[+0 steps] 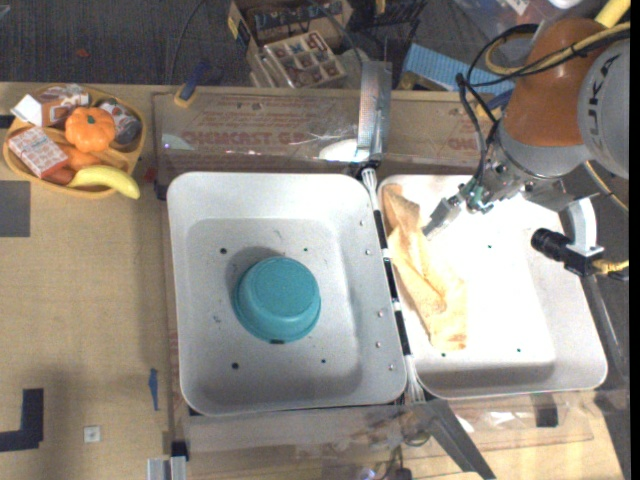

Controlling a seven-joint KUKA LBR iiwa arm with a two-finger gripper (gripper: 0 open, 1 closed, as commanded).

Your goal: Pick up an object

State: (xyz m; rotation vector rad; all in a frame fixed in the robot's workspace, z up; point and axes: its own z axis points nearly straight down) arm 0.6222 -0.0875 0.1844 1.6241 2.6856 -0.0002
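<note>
A teal bowl (pixel 278 299) lies upside down in the middle of the left bin (pixel 196 200). A tan, crumpled cloth (pixel 432 290) stretches along the left side of the right bin (pixel 530 320), from its back corner toward the front. My gripper (pixel 436 220) reaches in from the right and hangs over the back left part of the right bin, its tip just beside the cloth's upper right edge. Nothing is seen held in it.
The grey arm with its orange band (pixel 555 78) fills the upper right above the right bin. A black fitting (pixel 558 247) juts over that bin's right side. A basket of toy fruit (pixel 75 143) sits on the bench at the far left.
</note>
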